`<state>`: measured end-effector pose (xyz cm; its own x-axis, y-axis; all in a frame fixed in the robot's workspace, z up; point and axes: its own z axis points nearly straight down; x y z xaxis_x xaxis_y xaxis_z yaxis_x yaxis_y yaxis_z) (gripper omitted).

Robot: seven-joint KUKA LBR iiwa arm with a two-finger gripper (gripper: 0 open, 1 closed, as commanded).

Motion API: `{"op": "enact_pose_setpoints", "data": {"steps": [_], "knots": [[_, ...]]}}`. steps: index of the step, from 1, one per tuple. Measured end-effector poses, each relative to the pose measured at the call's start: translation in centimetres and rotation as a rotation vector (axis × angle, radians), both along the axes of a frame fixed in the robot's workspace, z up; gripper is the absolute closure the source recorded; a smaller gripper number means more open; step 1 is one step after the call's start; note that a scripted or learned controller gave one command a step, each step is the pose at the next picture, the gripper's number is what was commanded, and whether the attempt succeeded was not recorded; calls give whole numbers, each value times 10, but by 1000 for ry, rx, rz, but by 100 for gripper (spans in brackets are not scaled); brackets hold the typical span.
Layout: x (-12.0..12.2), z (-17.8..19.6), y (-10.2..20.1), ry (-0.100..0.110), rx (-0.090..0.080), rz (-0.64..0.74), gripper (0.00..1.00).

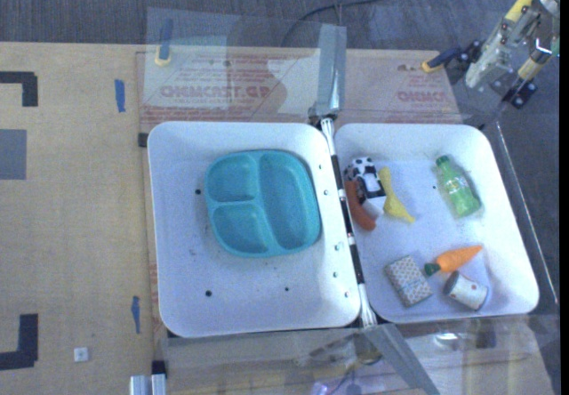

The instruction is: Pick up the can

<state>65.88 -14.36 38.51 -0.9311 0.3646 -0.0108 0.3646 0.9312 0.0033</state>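
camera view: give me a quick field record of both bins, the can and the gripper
left bin: holds a teal divided plate
right bin: holds the can, a green bottle, a carrot, a yellow banana, a black and white toy, a red-orange piece, a patterned grey block
can: on its side, near corner of the right bin, just below the carrot
gripper: beyond the right bin's far right corner, off the bins, far from the can
task state: can not yet picked up
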Motion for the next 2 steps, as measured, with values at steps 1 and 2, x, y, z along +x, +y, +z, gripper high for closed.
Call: {"op": "enact_pose_setpoints", "data": {"steps": [1, 2], "knots": [[1, 13, -2, -12, 0, -4, 100], [2, 26, -4, -23, -1, -7, 100]]}}
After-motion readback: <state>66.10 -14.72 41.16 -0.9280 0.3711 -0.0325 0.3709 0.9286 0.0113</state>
